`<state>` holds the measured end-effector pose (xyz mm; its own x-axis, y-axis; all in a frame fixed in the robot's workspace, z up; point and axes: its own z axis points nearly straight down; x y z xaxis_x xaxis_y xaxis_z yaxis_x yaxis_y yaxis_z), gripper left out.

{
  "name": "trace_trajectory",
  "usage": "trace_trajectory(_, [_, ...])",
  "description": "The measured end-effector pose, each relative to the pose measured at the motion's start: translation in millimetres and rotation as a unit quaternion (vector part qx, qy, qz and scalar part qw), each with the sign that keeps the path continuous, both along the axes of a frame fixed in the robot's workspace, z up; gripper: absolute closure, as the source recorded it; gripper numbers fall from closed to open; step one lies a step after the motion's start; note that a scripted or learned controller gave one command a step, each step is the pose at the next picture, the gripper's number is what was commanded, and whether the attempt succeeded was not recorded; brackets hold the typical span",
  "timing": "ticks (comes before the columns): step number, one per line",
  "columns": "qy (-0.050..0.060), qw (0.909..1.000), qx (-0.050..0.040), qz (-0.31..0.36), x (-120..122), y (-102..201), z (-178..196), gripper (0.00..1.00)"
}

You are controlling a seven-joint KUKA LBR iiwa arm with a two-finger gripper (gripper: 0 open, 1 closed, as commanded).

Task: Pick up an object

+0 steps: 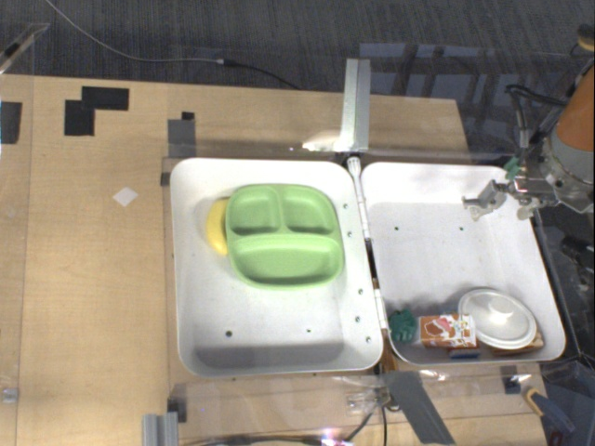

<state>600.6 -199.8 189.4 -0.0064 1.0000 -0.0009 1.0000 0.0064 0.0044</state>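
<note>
The gripper [493,196] hangs over the far right part of the right bin [437,258], and whether its jaws are apart or together I cannot tell. Everything worth taking sits toward the near edge from it — a white bowl [500,318], a small carton [448,330] touching it with its long axis along the bin's near wall, and a green piece [403,324] just beside.
</note>
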Motion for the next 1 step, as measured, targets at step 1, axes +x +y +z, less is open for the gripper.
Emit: trace_trajectory(1, [-0.002,0.9928,0.0008,-0.12,-45.0,46.3,-101.5,0.0])
